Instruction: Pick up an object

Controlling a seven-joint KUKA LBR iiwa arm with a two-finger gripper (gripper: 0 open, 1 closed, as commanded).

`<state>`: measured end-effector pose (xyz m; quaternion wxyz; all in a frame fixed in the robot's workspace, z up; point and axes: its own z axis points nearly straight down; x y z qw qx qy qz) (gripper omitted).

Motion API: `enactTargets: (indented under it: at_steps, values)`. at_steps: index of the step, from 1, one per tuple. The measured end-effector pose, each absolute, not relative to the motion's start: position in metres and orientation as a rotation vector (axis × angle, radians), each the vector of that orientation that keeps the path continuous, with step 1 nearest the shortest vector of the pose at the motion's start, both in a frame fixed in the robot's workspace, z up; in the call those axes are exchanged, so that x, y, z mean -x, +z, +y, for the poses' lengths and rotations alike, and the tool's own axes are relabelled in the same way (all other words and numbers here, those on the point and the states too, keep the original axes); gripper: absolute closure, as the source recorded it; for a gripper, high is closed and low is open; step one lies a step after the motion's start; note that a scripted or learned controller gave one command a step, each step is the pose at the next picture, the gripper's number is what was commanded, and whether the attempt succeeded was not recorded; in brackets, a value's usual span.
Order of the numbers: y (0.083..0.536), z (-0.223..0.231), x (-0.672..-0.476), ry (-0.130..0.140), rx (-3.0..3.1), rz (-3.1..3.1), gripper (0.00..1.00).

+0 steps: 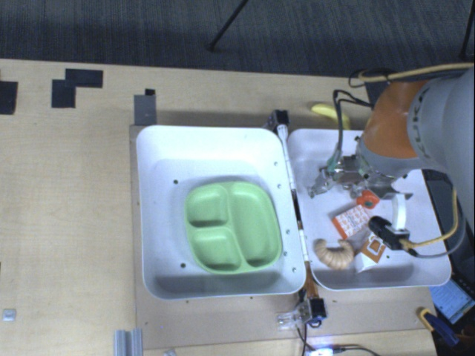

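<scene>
My gripper (331,181) hangs low over the upper left part of the right bin (423,273), with the grey arm and its orange band reaching in from the right. Just below and to its right lies a small orange thing (367,199). An orange-and-white packet (350,219) lies in the middle of that bin. Near the bin's front wall sit a tan croissant-shaped thing (335,253) and a small brown-and-orange packet (373,251). Nothing shows held in the gripper.
The left bin (159,199) holds a green divided plate (231,226). A yellow curved thing (324,110) lies on the bench behind the right bin. The rim between the two bins runs close to the gripper's left.
</scene>
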<state>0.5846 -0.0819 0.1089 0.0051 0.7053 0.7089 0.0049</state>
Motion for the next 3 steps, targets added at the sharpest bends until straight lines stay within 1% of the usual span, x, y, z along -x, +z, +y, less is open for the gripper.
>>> enactTargets:
  at_steps: [1,2,3]
  values:
    - [0.086,-0.119,-0.532,0.003,-2.217,2.219,0.00]
    - [0.098,-0.119,-0.535,0.010,-2.212,2.218,1.00]
    - [0.204,-0.076,-0.509,0.006,-2.214,2.225,1.00]
